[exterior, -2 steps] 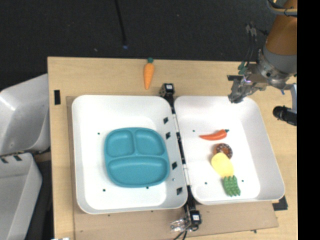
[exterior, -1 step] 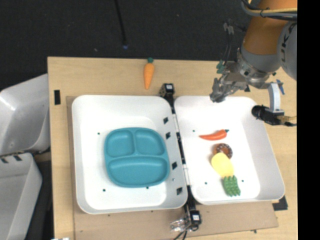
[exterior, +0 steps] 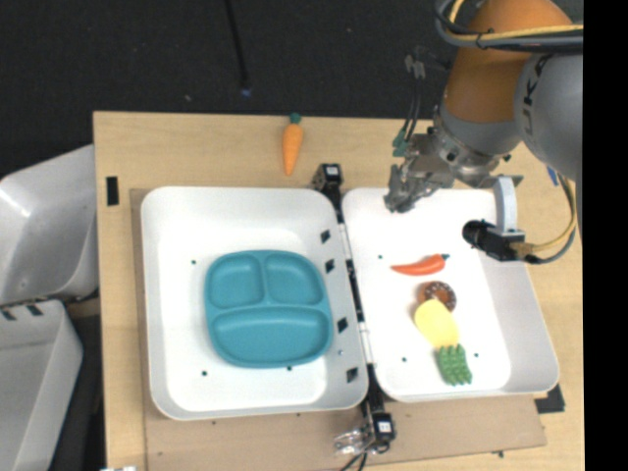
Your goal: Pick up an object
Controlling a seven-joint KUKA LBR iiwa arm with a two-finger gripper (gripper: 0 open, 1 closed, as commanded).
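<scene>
Gripper (exterior: pixel 402 200), finger state can't be told, hangs over right bin (exterior: pixel 520 361) far corner w/ toy chili (exterior: pixel 420 264) well apart nearer centre; descent here would likely miss it.

The wooden worktop (exterior: pixel 118 145) carries two white bins side by side, the left bin (exterior: pixel 167 361) and the right bin (exterior: pixel 525 346). A toy carrot (exterior: pixel 292 144) lies on the bare wood behind them.

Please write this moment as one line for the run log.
tool: above right bin, far edge | holding: nothing seen | red chili, yellow corn: in right bin | carrot: on bench
</scene>
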